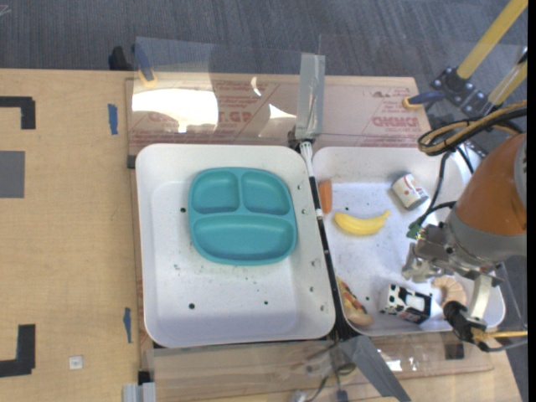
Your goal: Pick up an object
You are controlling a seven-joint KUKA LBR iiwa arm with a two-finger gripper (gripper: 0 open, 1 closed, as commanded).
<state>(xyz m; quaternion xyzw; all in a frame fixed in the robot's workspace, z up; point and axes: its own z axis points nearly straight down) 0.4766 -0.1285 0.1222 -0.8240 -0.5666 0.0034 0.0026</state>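
1. Two shallow white plastic bins sit side by side on the light wooden desk [67, 249], the left bin [167, 308] beside the right bin [368, 224], with a clear divider between them.
2. One teal three-compartment plate [243, 214] lies flat in the left bin, toward its far half.
3. Six loose items are scattered in the right bin: one small orange carrot-shaped piece [325, 196] at the bin's left wall; one yellow banana [362, 222] just beside it; one small white can with a dark label [409, 191] near the far right; one black-and-white patterned block [407, 302] near the front edge; one tan-and-red piece [353, 302] in the front left corner; one pale pink rounded piece [450, 288] just right of the patterned block.
4. One grey arm with an orange band [500, 193] reaches in from the right; its claw [424, 262] hovers over the right bin, just above the patterned block and well right of the banana.
5. Whether the claw's fingers are apart or together cannot be told from this angle, and nothing is visibly between them.
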